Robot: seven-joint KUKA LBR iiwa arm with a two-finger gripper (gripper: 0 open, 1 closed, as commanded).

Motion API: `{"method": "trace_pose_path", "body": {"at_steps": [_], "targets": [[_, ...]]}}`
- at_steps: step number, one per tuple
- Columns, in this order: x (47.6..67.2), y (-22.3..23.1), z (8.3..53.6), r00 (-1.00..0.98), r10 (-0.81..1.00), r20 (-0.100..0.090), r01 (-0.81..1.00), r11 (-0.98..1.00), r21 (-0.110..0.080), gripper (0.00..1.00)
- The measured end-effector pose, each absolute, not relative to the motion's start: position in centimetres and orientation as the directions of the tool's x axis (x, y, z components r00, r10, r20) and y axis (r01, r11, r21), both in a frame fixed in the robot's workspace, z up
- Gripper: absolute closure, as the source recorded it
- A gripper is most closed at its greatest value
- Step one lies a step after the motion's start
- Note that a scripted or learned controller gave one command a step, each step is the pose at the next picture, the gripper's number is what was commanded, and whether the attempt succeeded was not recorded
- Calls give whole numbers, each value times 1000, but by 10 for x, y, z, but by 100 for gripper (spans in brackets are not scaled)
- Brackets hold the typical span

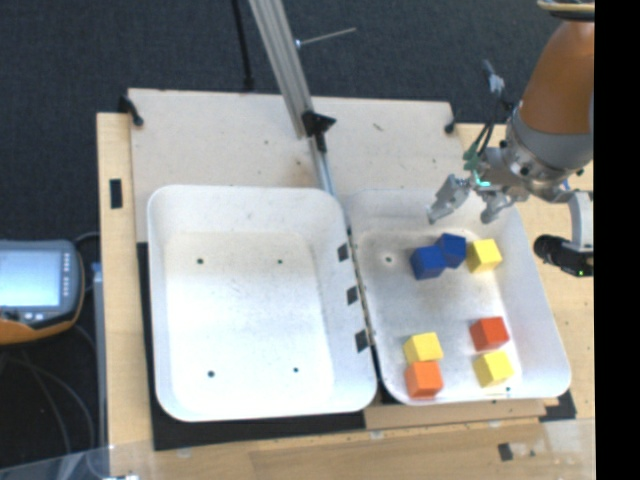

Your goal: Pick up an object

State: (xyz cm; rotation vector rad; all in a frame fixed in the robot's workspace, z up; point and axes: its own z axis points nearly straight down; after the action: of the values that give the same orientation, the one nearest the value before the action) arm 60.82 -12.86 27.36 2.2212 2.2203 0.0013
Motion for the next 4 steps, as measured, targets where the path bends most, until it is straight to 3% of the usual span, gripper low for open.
{"method": "trace_pose_path", "body": {"at_steps": [4], "targets": [[604, -149, 281, 0, 1000, -2, 1000, 0, 2, 0]]}}
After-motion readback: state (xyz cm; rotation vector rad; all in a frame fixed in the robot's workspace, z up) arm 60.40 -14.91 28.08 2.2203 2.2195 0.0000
